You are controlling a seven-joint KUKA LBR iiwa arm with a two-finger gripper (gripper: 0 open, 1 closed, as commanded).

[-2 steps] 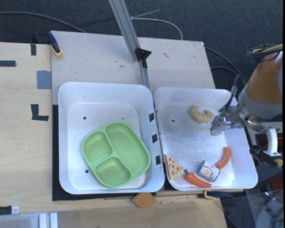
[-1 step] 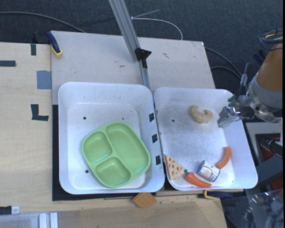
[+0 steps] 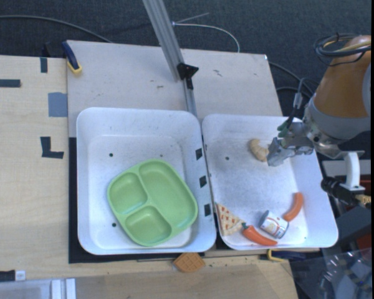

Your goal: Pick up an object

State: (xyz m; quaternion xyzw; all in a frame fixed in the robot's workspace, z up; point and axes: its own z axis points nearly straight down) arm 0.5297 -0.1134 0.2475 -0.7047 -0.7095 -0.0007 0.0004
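Observation:
In the right bin (image 3: 237,179) lie a tan lumpy piece (image 3: 258,149), a small tin can (image 3: 273,224), an orange sausage-shaped piece (image 3: 293,206), a carrot (image 3: 257,235) and a waffle-patterned wedge (image 3: 227,218). My gripper (image 3: 278,154) hangs over the bin's upper right part, just right of the tan piece and close to it. Nothing shows between its fingers.
The left bin (image 3: 93,142) holds a green divided plate (image 3: 151,202). A brown cracker-like piece (image 3: 187,262) lies on the bench in front of the bins. A grey metal pole (image 3: 165,30) slants down to the bins' shared rim. Cables run behind the bench.

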